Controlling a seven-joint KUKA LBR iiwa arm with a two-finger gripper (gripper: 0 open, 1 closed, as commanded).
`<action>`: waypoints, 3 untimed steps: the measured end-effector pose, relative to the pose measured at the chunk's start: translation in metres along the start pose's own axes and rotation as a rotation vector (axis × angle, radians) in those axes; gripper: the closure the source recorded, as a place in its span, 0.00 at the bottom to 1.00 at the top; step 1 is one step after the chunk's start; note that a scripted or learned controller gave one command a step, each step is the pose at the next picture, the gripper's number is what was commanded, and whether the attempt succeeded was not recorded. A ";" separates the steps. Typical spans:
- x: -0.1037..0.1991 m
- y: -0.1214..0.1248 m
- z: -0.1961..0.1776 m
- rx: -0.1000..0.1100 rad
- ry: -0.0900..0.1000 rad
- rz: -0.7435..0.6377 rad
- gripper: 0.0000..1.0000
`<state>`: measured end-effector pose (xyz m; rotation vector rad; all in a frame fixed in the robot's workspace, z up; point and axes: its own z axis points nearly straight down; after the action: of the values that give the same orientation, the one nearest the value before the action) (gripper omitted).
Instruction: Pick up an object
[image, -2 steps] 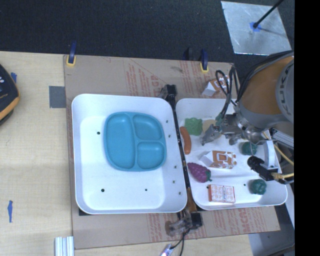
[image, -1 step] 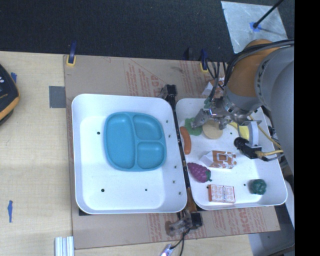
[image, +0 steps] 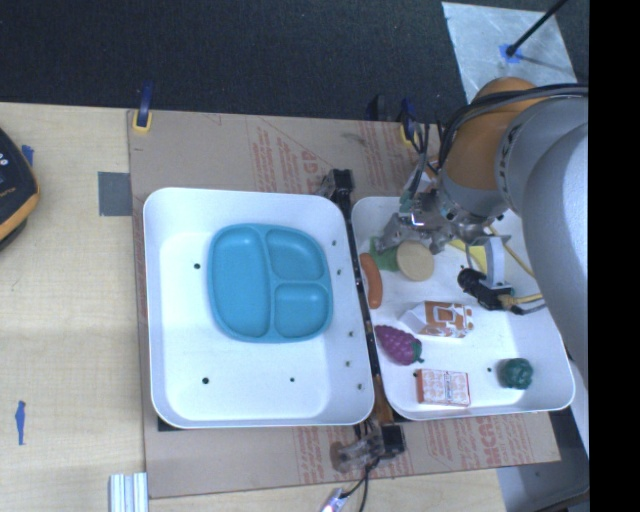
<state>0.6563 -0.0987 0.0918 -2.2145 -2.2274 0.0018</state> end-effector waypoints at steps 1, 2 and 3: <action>0.006 0.000 0.000 0.002 0.001 0.000 0.00; -0.001 0.000 0.000 0.001 0.000 0.003 0.00; -0.015 0.000 -0.005 0.000 0.000 0.004 0.00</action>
<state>0.6563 -0.1140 0.0973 -2.2188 -2.2238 0.0019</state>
